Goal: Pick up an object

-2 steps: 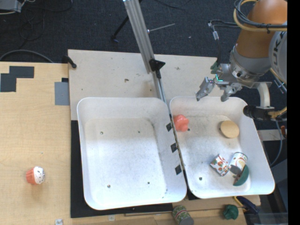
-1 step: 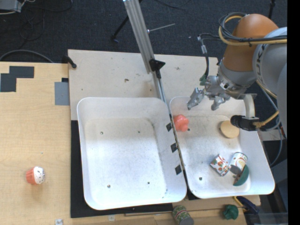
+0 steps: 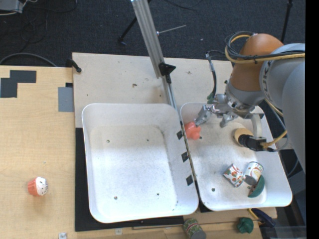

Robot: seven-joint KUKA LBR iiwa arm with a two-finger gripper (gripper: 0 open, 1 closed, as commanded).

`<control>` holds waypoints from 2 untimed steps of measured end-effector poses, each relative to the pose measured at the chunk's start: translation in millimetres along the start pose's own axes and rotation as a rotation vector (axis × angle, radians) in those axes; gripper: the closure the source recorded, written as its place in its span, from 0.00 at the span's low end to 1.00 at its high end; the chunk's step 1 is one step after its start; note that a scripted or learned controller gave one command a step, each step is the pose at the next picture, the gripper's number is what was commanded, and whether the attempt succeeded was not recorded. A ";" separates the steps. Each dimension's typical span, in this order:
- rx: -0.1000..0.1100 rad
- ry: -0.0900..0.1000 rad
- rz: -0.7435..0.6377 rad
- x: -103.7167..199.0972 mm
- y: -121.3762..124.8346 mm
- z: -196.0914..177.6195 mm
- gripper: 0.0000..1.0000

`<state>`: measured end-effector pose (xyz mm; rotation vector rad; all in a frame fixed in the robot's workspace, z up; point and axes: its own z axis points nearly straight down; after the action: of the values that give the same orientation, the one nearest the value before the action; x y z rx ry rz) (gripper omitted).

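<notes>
Evidently the nearest candidate for the pick is the small red object (image 3: 191, 130), which is seen in the right bin (image 3: 212, 156), at its upper left, just beside the wall shared with the other bin. From the gripper (image 3: 213, 118) it lies to the left and slightly toward the near edge of the view. It is close to the tip of the left-hand finger (image 3: 203, 116) but is not between the two; whether it is touched by that tip cannot be told. It is seen as a rounded lump, and no clear long axis can be made out, so little turning of the wrist is judged to be needed. A short shift leftward and a descent are what the grasp seems to call for. The neighbouring wall may be struck by the outer finger, and the lump may be pushed against it rather than enclosed.

The gripper's fingers are seen spread well apart, and nothing is held between them.

Further off, near the bin's lower right, a small carton (image 3: 233, 175), a can (image 3: 253, 170) and a green piece (image 3: 257, 188) are clustered, well apart from the gripper.
</notes>
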<state>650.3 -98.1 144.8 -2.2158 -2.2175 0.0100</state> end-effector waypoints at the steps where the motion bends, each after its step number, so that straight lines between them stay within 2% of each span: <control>1: -0.005 0.000 0.001 0.8 -0.2 52.6 0.00; 2: -0.006 0.000 0.006 -0.3 0.2 40.2 1.00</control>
<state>650.1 -98.4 104.6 -2.2250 -2.2143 0.0029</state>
